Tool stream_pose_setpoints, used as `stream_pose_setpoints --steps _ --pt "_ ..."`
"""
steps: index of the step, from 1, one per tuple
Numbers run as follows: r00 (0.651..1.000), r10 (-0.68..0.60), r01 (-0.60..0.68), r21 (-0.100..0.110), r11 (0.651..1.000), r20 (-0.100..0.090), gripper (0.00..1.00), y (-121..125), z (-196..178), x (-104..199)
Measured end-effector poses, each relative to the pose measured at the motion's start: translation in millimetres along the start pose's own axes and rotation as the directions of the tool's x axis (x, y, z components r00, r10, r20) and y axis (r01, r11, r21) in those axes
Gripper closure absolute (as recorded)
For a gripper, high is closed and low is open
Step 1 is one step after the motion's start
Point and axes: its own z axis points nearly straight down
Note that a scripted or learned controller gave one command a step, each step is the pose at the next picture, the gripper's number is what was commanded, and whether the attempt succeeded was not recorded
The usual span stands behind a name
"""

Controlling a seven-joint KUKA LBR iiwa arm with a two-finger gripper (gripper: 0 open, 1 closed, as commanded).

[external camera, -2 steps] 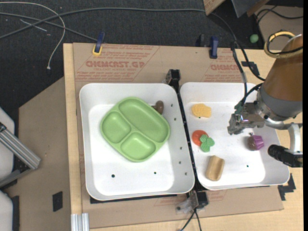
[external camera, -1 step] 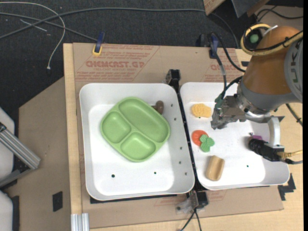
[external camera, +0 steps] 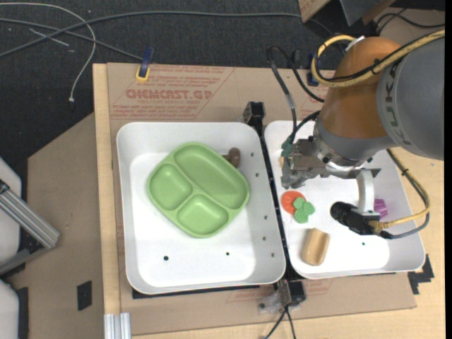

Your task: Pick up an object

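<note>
In the right bin (external camera: pixel 395 260), a small orange and green toy (external camera: pixel 296 205) is lying near the left wall, and the pincer (external camera: pixel 291 179) is hovering just above and beside it, at the toy's upper left edge. Whether the pincer is clenched or released cannot be told from this slant. A tan cylinder (external camera: pixel 316 246) is resting below the toy, toward the near rim, and a small purple piece (external camera: pixel 381 206) is peeking out at the right, beside a black part of the arm's gear (external camera: pixel 353 217). The grey arm (external camera: pixel 417 97), with its orange band (external camera: pixel 357 97), is reaching over the bin from the right. In the left bin (external camera: pixel 141 260), a green divided plate (external camera: pixel 198 188) is sitting, with a small brown object (external camera: pixel 233 157) touching its upper right rim. Both bins are standing on the cardboard-covered worktop (external camera: pixel 176 94).
</note>
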Motion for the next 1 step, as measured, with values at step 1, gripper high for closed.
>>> stream_pose_setpoints --steps 1 --pt "1.000 -0.001 0.001 -0.003 1.000 0.000 1.00 15.4 -10.7 51.2"
